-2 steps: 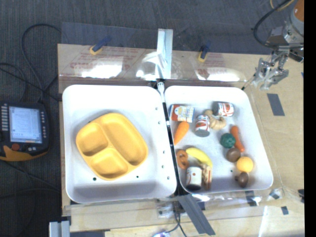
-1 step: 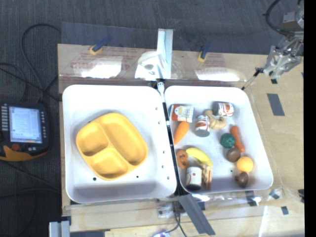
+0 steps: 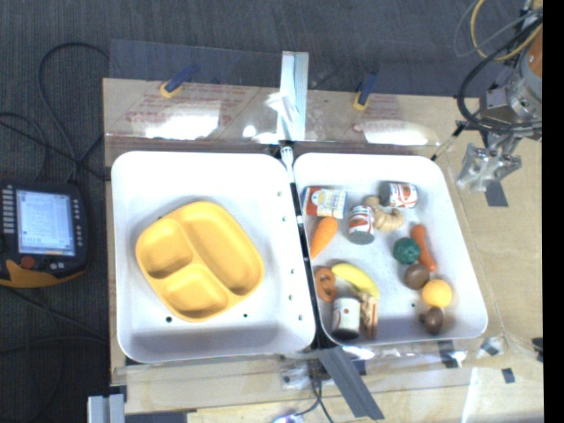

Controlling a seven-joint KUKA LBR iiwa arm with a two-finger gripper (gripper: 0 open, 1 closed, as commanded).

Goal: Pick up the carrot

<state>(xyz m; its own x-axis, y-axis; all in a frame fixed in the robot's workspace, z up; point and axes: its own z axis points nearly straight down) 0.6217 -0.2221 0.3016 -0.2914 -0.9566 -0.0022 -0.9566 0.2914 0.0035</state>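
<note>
Gripper [image 3: 487, 167] hovering beyond the right bin's [image 3: 465, 263] upper-right corner, fingers spread apart and gripping nothing, carrot [image 3: 323, 234] lying in that bin near its left wall, yellow tray [image 3: 199, 259] sitting in the left bin [image 3: 132, 324]

A yellow divided tray [image 3: 199, 259] (three compartments) sits in the left bin [image 3: 132, 324].
</note>
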